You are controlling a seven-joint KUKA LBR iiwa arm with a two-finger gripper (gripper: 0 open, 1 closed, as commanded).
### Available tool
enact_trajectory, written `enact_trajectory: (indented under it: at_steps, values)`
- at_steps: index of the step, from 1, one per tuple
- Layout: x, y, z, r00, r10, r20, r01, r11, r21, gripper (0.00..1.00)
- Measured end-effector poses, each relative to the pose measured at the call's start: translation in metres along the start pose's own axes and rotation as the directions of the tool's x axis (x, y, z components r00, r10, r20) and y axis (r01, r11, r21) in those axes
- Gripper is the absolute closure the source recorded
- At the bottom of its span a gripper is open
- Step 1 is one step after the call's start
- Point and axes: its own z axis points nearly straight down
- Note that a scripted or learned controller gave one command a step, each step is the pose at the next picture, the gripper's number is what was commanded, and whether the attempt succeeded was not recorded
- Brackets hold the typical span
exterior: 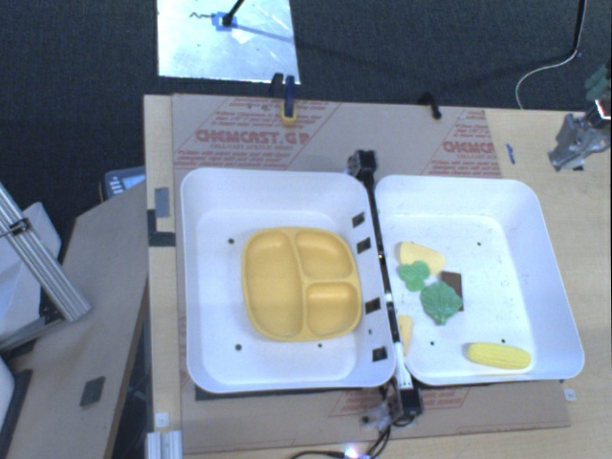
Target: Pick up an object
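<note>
Gripper (577, 143) parked at right edge of frame, above the right bin (535, 208), well apart from anything; can't tell its state. Pickable items cluster lower centre-right: corn cob (498, 356), two green broccoli pieces (441, 302), yellow piece (421, 255). Yellow divided tray (298, 283) sits in left bin (210, 208).

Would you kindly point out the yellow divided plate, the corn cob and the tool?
yellow divided plate (298, 283): camera view, central ridge.
corn cob (498, 356): camera view, middle of the cob.
tool (577, 145): camera view, its grey metal body.
</note>
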Motion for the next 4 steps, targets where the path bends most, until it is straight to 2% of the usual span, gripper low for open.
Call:
enact_trajectory:
  at_steps: [1, 2, 3, 4]
  values:
    - [-0.082, 0.048, -0.005, 1.0, 0.011, 0.002, -0.011, 1.0, 0.004, 1.0]
    - [-0.066, -0.025, -0.068, 1.0, 0.004, 0.0, -0.004, 1.0, -0.002, 1.0]
    - [-0.103, 0.095, -0.061, 1.0, 0.002, 0.002, -0.002, 1.0, 0.002, 1.0]
    - [-0.102, 0.132, -0.062, 1.0, 0.001, 0.0, -0.001, 1.0, 0.003, 1.0]
